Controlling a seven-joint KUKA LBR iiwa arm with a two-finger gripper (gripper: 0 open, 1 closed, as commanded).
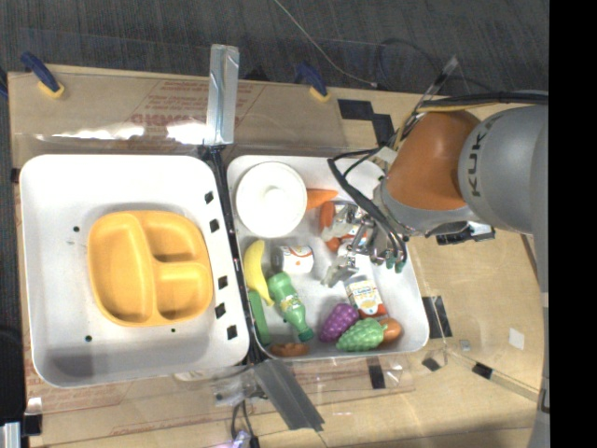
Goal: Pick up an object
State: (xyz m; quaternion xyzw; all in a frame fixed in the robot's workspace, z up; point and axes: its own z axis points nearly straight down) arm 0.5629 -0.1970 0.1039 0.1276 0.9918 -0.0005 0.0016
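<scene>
The right bin (410,317) holds several toy foods: a white round lid or bowl (270,198), an orange piece (322,201), a yellow banana (256,271), a green bottle (290,306), a small white ball with red marks (298,258), a small juice bottle (365,296), purple grapes (338,321), a green berry-like piece (363,335) and a red piece (390,329). My gripper (354,250) reaches down from the right into the bin's middle, just above the juice bottle and beside the orange piece. Its metal parts are cluttered and hide what lies under them.
The left bin (56,194) holds a yellow divided tray (149,266). A metal clamp (222,91) stands at the back between the bins. Black cables (373,157) loop behind the wrist. Cardboard bench surface lies to the right.
</scene>
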